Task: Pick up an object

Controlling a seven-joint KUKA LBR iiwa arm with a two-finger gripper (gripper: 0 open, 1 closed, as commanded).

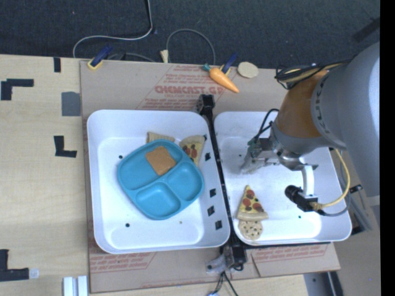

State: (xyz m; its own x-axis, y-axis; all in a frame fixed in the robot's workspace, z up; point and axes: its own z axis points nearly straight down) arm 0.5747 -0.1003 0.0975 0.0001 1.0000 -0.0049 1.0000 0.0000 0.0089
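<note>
In the right bin (333, 224), near its front edge, a cookie (250, 229) lies touching a pizza slice (251, 204) just behind it. Further back, the gripper (253, 159) hangs over the bin floor, apart from both; whether its pincer is apart or together I cannot tell. In the left bin (99, 165) is a blue tray (162, 187) carrying a toast piece (161, 160). Behind the bins a carrot (223, 79) lies on the board.

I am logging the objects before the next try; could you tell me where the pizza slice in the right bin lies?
The pizza slice lies in the right bin near its front-left corner, just above a cookie and below the gripper.
</note>
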